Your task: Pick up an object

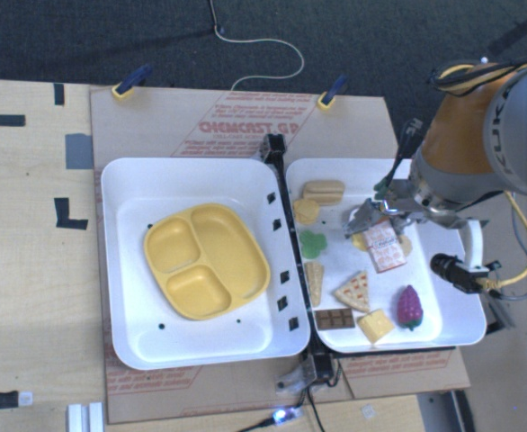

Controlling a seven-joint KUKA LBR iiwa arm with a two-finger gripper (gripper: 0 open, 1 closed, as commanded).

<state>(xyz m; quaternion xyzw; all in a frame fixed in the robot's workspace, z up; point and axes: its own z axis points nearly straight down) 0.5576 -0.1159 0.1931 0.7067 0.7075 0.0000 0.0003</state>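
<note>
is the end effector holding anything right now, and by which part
It cannot be told. The end effector is down in the right bin, right beside a white and red packet, but nothing shows clearly between its tips.

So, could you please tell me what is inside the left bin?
The left bin holds one yellow divided tray with three compartments, nothing in them. Whatever lies beneath the tray is covered.

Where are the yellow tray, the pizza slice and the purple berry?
yellow tray (236,264), camera view, on its right-hand compartment.
pizza slice (354,292), camera view, on the middle of the wedge.
purple berry (410,306), camera view, on the middle of its bumpy body.
</note>
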